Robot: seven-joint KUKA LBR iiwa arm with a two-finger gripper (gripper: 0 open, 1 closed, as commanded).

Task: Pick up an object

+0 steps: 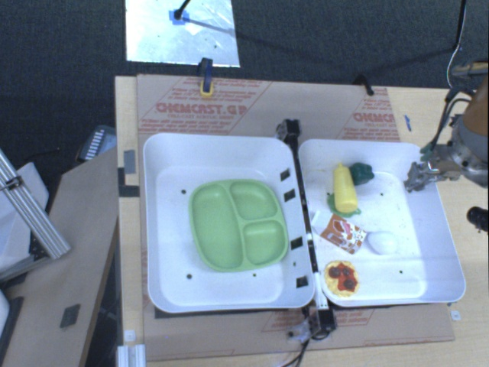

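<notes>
In the right bin (pixel 428 235) lie a yellow corn cob (pixel 344 189) with a dark green leafy piece (pixel 361 172) beside its top, a small red and white packet (pixel 343 233), a white egg-like object (pixel 382 242) and a little round pizza slice toy (pixel 341 277) in the near left corner. My gripper (pixel 420 176) hangs at the bin's right rim, to the right of the corn, with nothing seen between its fingers.
The left bin (pixel 164 205) holds a green three-compartment plate (pixel 234 224). Black clips run along the divider (pixel 302 220) between the bins. A cardboard sheet (pixel 252 102) lies under both bins. A metal plate (pixel 181 20) sits at the back left.
</notes>
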